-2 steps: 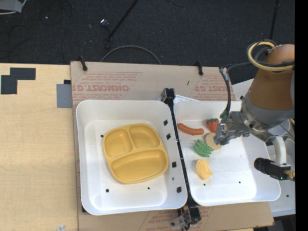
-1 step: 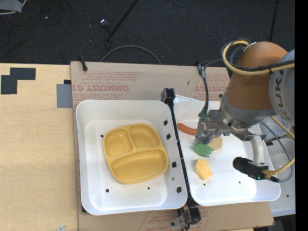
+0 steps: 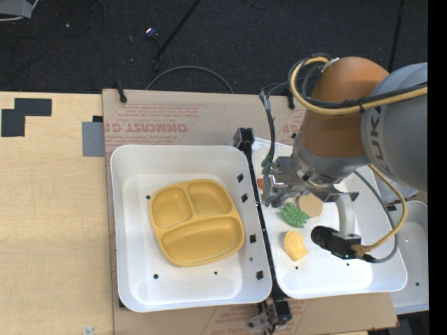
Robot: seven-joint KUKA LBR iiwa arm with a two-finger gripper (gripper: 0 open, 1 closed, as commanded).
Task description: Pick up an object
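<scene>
Start at the near edge of the bench [image 3: 49,257] and look into the right bin [image 3: 349,281]. You can see a small yellow toy [image 3: 295,246] lying on the white floor there, a bit like a piece of corn. Just behind it sits a green leafy toy [image 3: 295,216], and a tan round piece [image 3: 310,206] peeks out right beside that. A black part with a cable [image 3: 336,242] hangs low over the bin, just right of the yellow toy.

The gripper [image 3: 283,183] is at the left side of this bin, close to the wall between the two bins and just above the green toy. The big arm [image 3: 349,117] hides much of it, so you cannot tell if it is wide or closed, and nothing shows as held.

To do this step well, go for one toy alone. The yellow one looks easiest (it lies apart from the others). Come straight down over its middle, stay off the bin wall, close gently, then lift slowly.

The left bin [image 3: 133,187] holds a yellow tray [image 3: 195,222] with three parts.

Farther back, the cardboard [image 3: 167,114] under the bins has red print. It reads backwards, and seems to say "CHEMCRST".
</scene>
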